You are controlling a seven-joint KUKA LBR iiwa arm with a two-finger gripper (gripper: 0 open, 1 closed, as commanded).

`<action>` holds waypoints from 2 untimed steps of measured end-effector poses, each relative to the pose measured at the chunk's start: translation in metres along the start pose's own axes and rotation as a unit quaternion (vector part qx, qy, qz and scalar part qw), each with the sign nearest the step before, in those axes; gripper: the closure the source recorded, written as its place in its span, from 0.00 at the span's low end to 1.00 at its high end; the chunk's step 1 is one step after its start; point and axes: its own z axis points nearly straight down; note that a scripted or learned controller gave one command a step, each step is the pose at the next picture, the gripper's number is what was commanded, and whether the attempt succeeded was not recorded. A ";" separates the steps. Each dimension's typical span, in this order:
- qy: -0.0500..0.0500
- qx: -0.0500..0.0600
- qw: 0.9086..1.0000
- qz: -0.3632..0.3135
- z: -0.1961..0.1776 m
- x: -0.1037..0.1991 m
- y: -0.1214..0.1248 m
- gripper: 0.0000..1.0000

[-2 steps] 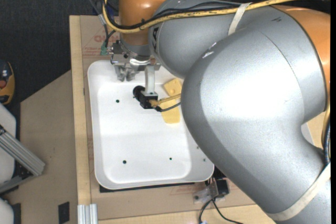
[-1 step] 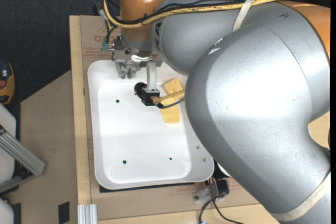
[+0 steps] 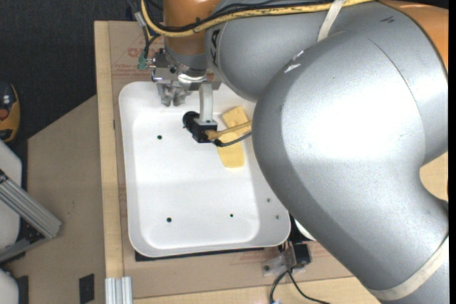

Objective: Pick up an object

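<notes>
1. The gripper [image 3: 171, 97] hangs over the white bin [image 3: 142, 174] at the bin's 12 o'clock end, close to the far wall. From this angle I cannot tell whether it is open or closed, and nothing can be seen held in it.
2. The things to pick are pale yellow. The upper yellow piece [image 3: 234, 115] lies at about 2 o'clock from the bin's middle, and the lower yellow piece [image 3: 231, 157] lies at about 3 o'clock. Both sit on the bin floor against its right side.
3. From the gripper, both pieces lie toward 4 o'clock, near it but apart from it.
4. A yellow cable [image 3: 235, 132] crosses between the two pieces, so they may be one thing partly covered rather than two.
5. The grey arm [image 3: 342, 124] fills the side from 1 to 5 o'clock and overhangs the bin's right rim, hiding whatever lies beyond the yellow pieces.
6. The rest of the bin floor is bare apart from three small dark dots [image 3: 169, 219].
7. The bin rests on a tan bench [image 3: 108, 153].
8. Beyond the bench at 9 o'clock, a black and orange thing [image 3: 6, 112] sits at the edge of the view, and a metal rail [image 3: 30, 213] lies at 8 o'clock.
</notes>
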 end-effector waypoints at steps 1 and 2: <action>0.000 0.000 1.000 0.000 -0.008 0.000 0.000 1.00; 0.000 -0.002 1.000 0.000 -0.018 0.001 0.001 1.00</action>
